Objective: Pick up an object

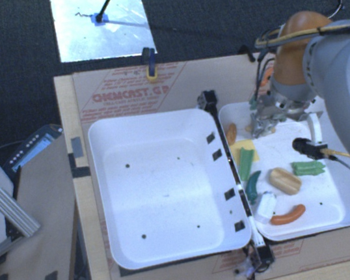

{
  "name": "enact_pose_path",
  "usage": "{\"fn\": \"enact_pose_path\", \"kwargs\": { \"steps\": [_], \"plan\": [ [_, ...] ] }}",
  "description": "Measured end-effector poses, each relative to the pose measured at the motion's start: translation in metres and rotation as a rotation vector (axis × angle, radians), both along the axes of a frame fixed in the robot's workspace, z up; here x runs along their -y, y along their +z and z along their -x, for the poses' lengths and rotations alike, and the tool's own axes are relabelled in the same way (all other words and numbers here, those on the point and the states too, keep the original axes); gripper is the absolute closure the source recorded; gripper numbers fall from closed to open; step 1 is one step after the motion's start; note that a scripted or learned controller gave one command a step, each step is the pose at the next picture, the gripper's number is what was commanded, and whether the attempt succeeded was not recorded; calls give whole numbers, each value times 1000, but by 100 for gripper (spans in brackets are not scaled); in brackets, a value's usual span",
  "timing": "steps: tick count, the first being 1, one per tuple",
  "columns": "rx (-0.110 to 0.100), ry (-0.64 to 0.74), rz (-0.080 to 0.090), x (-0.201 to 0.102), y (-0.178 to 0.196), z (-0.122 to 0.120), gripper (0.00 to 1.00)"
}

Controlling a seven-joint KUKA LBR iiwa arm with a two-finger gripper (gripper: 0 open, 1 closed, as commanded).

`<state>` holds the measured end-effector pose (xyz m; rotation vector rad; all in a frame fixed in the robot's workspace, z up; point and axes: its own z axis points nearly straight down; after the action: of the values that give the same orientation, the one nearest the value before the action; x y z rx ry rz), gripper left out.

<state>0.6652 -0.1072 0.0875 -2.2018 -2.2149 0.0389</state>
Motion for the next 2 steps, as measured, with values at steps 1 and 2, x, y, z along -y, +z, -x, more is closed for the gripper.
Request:
{"fn": "enact_pose_path", "kwargs": {
  "steps": [1, 2],
  "plan": [
    [42, 6, -6, -76, 105, -6, 100],
    [45, 6, -8, -139, 205, 3, 100]
  ]
}}
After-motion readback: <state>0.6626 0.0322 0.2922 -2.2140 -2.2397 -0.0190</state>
